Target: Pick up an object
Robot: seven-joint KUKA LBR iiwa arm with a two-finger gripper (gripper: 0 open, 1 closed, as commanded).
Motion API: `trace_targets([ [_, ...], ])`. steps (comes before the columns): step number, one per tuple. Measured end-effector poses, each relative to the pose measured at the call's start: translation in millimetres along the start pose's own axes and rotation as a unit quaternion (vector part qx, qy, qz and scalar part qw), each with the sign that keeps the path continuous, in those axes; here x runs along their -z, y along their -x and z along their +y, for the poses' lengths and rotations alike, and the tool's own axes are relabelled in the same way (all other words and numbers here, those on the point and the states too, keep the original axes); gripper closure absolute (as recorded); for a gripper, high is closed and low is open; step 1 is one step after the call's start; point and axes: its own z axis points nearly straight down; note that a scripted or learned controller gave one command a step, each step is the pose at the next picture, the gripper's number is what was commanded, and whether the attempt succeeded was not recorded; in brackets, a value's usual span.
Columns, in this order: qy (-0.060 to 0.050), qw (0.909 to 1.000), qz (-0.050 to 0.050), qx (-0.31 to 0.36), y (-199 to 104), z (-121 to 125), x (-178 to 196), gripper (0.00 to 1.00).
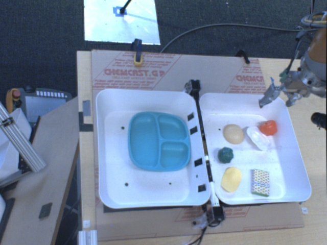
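My gripper [278, 98] hovers above the back right corner of the right bin [294, 188], its two fingers spread open with nothing between them. Below it in that bin lie an orange-red ball [268, 127], a white crumpled object [257, 138], a beige round object [233, 133], a dark teal ball [226, 154], a yellow lump [231, 178] and a small patterned box [260, 181]. The orange-red ball is the closest to the gripper, just in front of it.
The left bin [110, 188] holds a blue divided plate [158, 141]. A black divider with clips [199, 137] runs between the bins. Cables cross the dark floor behind the bench, and a yellow clamp [138, 55] sits at the back edge.
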Motion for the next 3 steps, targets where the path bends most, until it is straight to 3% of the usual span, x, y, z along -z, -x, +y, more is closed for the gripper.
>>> trace_targets([
  [1, 0.006, 1.0, -0.001, 0.001, -0.7, 2.5, 8.0, 0.0],
  [3, 0.005, 1.0, -0.001, 0.002, -4.4, 2.3, -116.1, 0.0],
])
